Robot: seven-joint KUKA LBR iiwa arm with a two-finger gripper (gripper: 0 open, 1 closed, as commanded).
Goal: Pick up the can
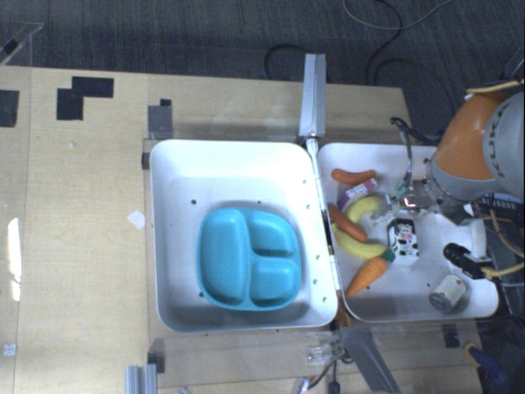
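While the gripper (408, 197) hovers, its state unclear, the can (448, 292) lies below-right of it, well apart. It looks small, silvery-grey, on its side; no label is readable.

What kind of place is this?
Probably a robotics lab: a robot arm over two white bins on a wooden bench, toy food such as a carrot, loose cables.
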